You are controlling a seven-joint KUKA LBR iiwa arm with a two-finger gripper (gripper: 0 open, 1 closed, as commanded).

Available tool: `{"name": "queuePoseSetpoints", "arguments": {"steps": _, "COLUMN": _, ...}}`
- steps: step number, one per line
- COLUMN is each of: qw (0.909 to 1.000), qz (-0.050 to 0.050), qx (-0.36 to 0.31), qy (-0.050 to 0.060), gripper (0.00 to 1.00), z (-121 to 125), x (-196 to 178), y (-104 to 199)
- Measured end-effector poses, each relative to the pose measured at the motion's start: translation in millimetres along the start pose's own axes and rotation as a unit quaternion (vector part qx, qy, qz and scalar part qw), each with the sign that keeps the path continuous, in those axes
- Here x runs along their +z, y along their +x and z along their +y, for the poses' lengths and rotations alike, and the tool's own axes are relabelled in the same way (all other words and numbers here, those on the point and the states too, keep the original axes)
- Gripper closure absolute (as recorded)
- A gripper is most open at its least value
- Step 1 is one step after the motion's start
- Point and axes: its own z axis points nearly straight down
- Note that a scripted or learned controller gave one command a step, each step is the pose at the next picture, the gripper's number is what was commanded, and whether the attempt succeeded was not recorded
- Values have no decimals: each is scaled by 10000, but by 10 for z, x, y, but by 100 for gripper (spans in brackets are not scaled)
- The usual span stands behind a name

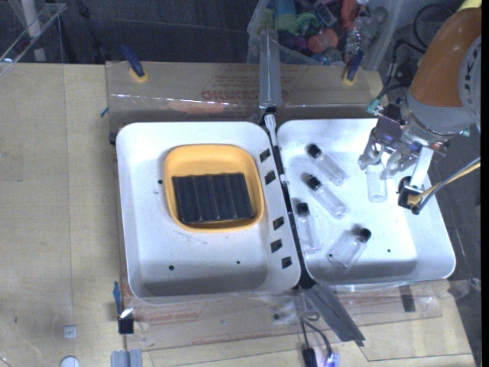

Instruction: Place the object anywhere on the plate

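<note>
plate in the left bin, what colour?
Yellow-orange plate, with a dark ribbed block lying on it. Seen in the camera view.

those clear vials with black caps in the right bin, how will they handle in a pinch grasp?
The vials lie on their sides and look round, so a nudge probably rolls them. Clear, smooth walls suggest slippery, maybe fragile. They look empty, so likely light; the gripper could flick one away.
</note>
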Motion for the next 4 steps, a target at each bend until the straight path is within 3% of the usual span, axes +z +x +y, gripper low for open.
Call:
{"name": "queuePoseSetpoints", "arguments": {"steps": 1, "qw": 9939, "qz": 1, "qx": -1099, "qy": -8, "gripper": 100, "z": -252, "x": 428, "y": -256}}
{"name": "queuePoseSetpoints", "arguments": {"steps": 2, "qw": 9940, "qz": 1, "qx": -1097, "qy": -12, "gripper": 0, "z": -249, "x": 427, "y": -259}}
{"name": "queuePoseSetpoints", "arguments": {"steps": 3, "qw": 9640, "qz": -6, "qx": -2657, "qy": -48, "gripper": 0, "z": 97, "x": 72, "y": -510}}
{"name": "queuePoseSetpoints", "arguments": {"steps": 4, "qw": 9212, "qz": -17, "qx": -3889, "qy": -60, "gripper": 0, "z": 217, "x": -525, "y": -950}}
